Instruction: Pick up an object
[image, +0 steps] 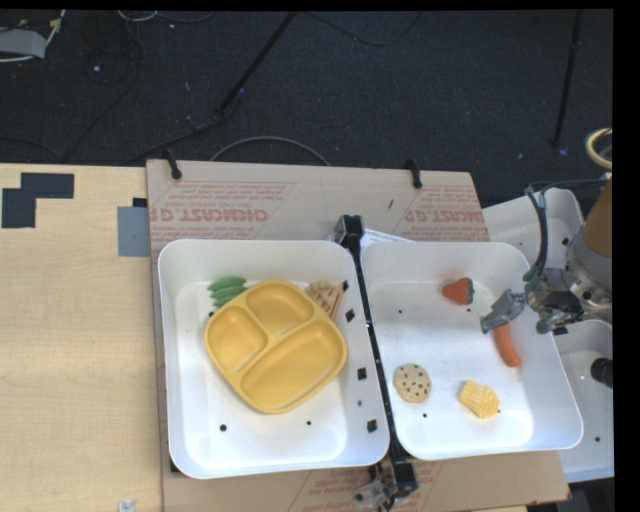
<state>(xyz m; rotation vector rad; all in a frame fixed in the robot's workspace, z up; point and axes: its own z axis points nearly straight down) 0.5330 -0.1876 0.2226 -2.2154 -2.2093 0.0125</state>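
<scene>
On the desk stand two shallow white bins side by side. The left bin carries a yellow divided plate, with a green toy piece and a pale ridged piece tucked at its upper edge, so this side is crowded and offers little room to reach.

The right bin holds the loose things, spread well apart: a red strawberry-like toy, an orange carrot, a round cookie and a yellow corn piece. I think this spacing makes each one easier to take alone.

The hand comes in from the right side and hangs over the right edge of that bin, just above the upper end of the carrot. One grey finger points toward the strawberry toy. Whether the fingers are apart or together I cannot tell from here, and nothing is visible between them. In my judgement the carrot is the likely target, as it lies nearest to the hand.
</scene>
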